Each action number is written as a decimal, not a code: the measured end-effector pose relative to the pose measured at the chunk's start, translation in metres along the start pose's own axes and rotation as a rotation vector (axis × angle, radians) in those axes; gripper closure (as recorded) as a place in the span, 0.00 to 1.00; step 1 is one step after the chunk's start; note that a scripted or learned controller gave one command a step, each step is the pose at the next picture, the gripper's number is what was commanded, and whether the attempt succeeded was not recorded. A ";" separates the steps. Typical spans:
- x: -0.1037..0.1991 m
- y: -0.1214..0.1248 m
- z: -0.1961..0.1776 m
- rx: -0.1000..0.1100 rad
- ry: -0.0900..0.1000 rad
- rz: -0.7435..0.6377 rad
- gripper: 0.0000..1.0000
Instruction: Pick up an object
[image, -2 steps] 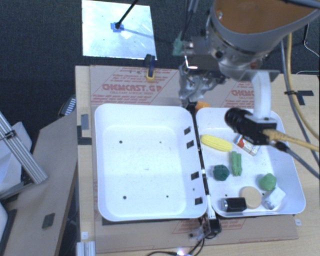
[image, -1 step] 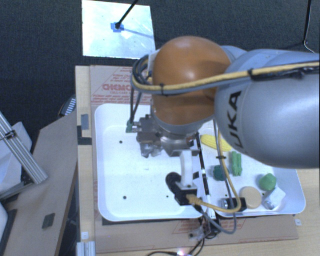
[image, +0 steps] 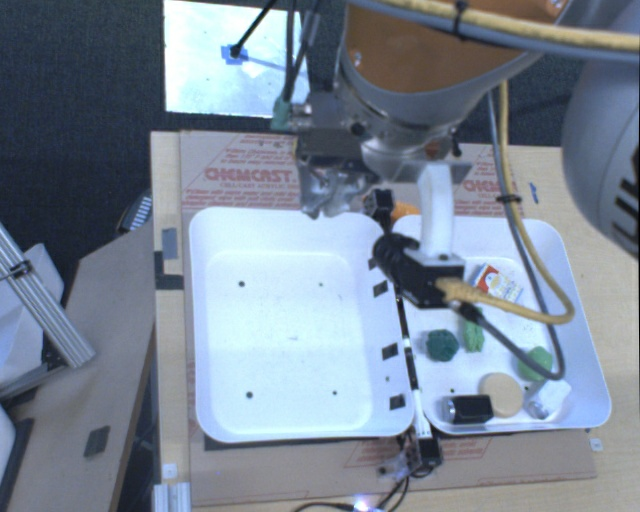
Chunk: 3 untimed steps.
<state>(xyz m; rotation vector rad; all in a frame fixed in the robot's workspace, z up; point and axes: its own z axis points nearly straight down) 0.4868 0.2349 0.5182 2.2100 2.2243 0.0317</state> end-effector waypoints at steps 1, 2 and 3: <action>-0.062 0.000 -0.019 0.013 -0.009 0.011 1.00; -0.002 -0.004 0.128 0.030 -0.014 -0.002 1.00; -0.001 0.000 0.025 0.008 -0.004 0.001 1.00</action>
